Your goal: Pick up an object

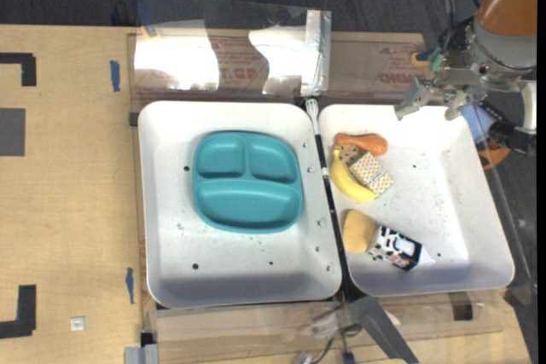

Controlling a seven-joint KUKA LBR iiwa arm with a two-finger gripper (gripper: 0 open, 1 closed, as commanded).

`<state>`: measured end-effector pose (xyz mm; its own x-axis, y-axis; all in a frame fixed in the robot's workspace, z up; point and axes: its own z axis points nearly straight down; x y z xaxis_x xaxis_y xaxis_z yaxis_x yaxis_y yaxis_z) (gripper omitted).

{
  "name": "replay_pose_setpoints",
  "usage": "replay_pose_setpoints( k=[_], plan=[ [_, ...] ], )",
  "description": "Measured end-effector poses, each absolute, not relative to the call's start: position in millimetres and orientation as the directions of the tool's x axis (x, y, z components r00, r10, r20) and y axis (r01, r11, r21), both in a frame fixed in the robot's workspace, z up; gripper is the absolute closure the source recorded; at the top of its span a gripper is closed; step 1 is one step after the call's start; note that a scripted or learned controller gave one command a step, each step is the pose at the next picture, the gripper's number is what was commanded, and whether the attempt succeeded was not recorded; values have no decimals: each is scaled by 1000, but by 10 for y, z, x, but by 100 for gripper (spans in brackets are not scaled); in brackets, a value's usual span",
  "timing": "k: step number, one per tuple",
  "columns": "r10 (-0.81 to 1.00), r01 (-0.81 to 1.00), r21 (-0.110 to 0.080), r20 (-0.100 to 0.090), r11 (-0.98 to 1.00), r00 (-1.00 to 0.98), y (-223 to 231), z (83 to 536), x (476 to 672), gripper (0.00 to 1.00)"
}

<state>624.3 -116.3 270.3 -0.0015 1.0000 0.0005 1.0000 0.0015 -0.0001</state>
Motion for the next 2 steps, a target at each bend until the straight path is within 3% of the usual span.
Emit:
replay_pose_setpoints(
  k=[1, 2],
  plan=[
    [1000, 1000, -7, 1, 11, -11, -685, 1814, 5575, 0],
    [1000, 1000, -7, 0, -22, 22, -1156, 1002, 5591, 0]
  ],
)
